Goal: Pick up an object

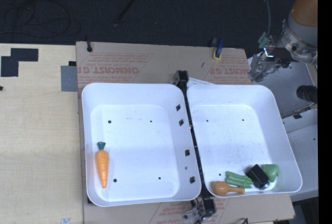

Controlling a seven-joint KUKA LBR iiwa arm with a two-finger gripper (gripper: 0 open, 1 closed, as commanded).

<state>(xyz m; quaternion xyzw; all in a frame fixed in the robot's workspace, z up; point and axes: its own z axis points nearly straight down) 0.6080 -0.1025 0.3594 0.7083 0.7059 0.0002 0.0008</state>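
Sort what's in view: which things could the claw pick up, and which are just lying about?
Pickable:
carrot, left bin
green beans, black block, green piece, tan gourd, right bin

Lying about:
cardboard sheet
blue-and-yellow clamp

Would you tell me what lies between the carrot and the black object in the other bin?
In the camera view, between the carrot and the black object lie bare bin floor, the black divider and green beans.
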